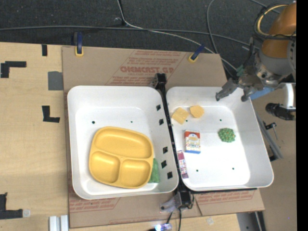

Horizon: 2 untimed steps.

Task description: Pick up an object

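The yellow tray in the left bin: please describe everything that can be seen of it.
The yellow tray looks like smooth moulded plastic with rounded corners. It has three compartments: one long one on the far side and two smaller ones on the near side. It lies flat, slightly turned, on the floor of the left bin, toward its near side. A green thing lies against its right near edge.

Both white bins (77, 129) look like smooth plastic with a soft sheen. The yellow divided tray (121, 156) is smooth, slightly glossy plastic. A sheet of matt brown cardboard (144, 69) lies under them on the pale, wood-like surface (29, 143). The small carton (192, 141) looks like printed paperboard. The green lump (226, 135) looks rough and bumpy.
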{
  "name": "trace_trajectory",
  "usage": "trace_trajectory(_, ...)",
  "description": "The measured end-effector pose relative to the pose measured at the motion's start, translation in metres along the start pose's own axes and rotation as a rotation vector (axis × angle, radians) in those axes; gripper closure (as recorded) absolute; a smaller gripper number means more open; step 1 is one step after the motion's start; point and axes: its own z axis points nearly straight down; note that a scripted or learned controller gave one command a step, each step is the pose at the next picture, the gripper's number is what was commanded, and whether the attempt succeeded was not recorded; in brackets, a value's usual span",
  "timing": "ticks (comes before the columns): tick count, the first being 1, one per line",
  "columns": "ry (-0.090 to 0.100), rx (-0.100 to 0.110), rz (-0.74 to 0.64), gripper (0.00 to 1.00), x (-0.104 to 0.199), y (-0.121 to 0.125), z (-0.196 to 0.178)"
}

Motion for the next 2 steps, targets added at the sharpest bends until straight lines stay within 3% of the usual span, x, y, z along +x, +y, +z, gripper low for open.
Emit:
trace_trajectory(1, -0.003, -0.014, -0.004, 0.00, 0.001, 0.003, -0.009)
trace_trajectory(2, -0.004, -0.010, -0.005, 0.00, 0.003, 0.008, 0.035)
